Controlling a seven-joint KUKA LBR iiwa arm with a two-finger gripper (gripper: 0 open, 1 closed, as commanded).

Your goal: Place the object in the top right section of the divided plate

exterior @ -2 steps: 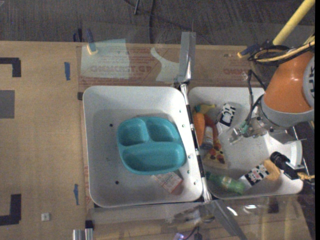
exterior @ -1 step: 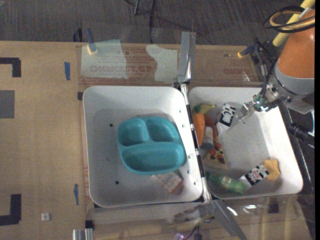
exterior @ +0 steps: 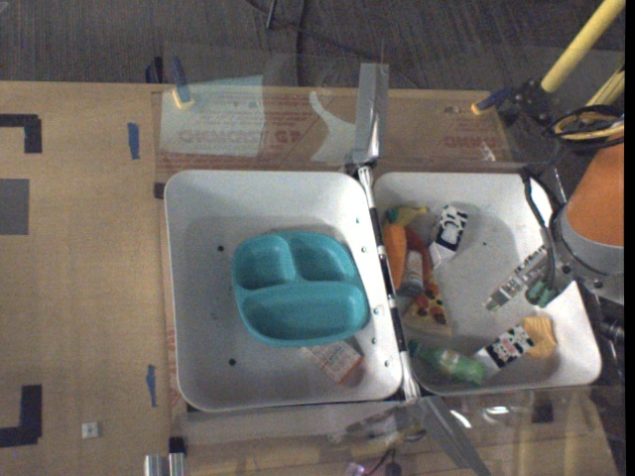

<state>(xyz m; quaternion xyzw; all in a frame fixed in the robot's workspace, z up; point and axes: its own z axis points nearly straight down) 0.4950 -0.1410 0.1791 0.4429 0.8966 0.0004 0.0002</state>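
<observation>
Divided plate [exterior: 298, 288] lies left, well apart from gripper [exterior: 516, 284]; its state unclear.

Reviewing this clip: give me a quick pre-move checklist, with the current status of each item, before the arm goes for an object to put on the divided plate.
1. Divided plate lies flat in the left bin: ok.
2. Top right section of the plate free to receive an object: ok.
3. Objects to pick lie in the right bin, such as the carrot and the cow-patterned block: ok.
4. Gripper is over the right bin, among the objects: ok.
5. Object between the fingers: not ok, none seen there.
6. Small card beside the plate's lower edge, clear of the target section: ok.
</observation>
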